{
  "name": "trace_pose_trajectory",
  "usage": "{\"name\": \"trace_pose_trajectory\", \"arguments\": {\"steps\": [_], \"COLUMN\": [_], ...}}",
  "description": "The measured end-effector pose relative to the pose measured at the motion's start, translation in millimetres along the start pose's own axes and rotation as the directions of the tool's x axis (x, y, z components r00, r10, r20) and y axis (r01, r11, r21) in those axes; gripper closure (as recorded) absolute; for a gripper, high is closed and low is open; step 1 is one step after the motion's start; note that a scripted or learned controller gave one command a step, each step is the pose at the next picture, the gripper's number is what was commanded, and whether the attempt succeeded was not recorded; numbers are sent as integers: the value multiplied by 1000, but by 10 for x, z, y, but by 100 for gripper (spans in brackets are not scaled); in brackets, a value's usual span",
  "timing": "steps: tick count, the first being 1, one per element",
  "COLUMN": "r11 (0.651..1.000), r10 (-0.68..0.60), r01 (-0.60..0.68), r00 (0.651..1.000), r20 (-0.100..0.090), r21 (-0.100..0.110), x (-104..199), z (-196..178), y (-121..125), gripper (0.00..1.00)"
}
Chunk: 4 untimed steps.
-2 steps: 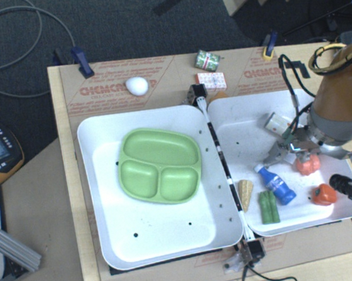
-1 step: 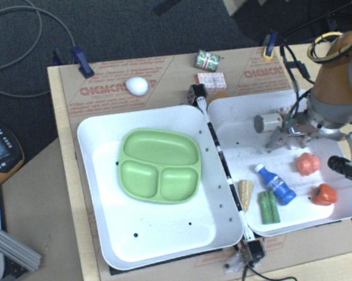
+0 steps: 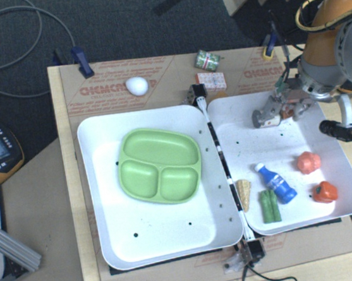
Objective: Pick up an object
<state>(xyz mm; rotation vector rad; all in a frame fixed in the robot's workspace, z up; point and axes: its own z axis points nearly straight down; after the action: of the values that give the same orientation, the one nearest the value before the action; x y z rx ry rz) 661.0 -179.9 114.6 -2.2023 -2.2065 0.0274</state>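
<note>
Green item (image 3: pixel 269 206), blue bottle (image 3: pixel 276 183), red pieces (right bin (image 3: pixel 347 208)); hand (image 3: pixel 267 118) hovered above bin's far end, grip state indiscernible

Arm (image 3: pixel 326 42) enters from the upper right, grey casing with the orange band uppermost, wrist angled down and to the left. End effector (image 3: pixel 267 118) sits low, its metal tip pointing left. Nothing is visibly gripped.
</note>
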Motion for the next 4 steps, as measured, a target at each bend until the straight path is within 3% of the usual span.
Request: {"name": "trace_pose_trajectory", "arguments": {"steps": [1,2,3,4], "r11": [1000,1000,1000,1000], "r10": [0,2,2,2], "r01": [0,-2,-2,-2], "r00": [1000,1000,1000,1000], "r20": [2,5,5,4], "r21": [-5,-29,-28,-28], "x": [3,-354,-269,-266], "z": [-117,-624,-930,-926], "y": [9,-498,-1052,-1052], "gripper": [100,100,100,0]}}
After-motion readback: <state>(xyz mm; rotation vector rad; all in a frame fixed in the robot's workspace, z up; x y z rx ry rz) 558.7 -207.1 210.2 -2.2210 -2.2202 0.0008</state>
